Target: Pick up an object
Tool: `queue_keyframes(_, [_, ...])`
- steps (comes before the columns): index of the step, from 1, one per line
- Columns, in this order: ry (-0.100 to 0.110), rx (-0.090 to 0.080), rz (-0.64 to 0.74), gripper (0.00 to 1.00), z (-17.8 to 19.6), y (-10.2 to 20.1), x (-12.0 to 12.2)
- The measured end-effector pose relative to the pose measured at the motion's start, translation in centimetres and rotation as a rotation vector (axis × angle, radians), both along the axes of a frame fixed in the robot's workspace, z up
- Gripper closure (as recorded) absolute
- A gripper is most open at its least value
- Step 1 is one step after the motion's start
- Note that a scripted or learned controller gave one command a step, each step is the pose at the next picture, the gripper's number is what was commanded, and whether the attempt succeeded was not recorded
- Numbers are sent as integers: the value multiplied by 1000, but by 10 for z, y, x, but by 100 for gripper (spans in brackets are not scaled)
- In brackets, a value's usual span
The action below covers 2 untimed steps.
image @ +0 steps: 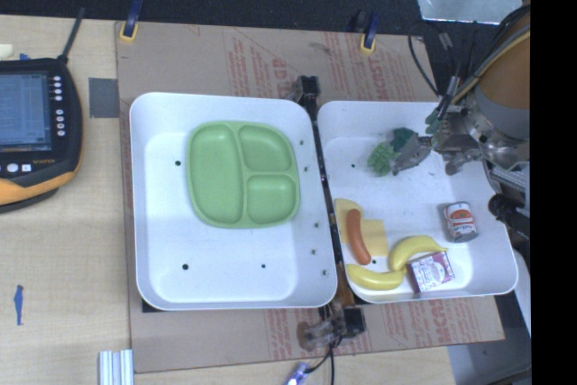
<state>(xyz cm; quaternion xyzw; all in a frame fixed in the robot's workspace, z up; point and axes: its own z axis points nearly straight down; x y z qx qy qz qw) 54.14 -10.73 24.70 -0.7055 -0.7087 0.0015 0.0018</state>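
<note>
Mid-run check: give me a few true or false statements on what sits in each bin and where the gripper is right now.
1. The green divided plate lies in the left bin. True.
2. The banana lies in the left bin. False: it is in the right bin, near the front edge.
3. The gripper is over the right bin, next to the green leafy toy. True.
4. The hot dog rests on the green plate. False: it lies in the right bin beside the banana.
5. The small can lies in the right bin. True.
</note>
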Motion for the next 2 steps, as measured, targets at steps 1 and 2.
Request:
queue_keyframes(1, [1, -3, 0, 0, -94, -45, 76])
queue_keyframes(2, [-1, -3, 1, 0, -156, -28, 114])
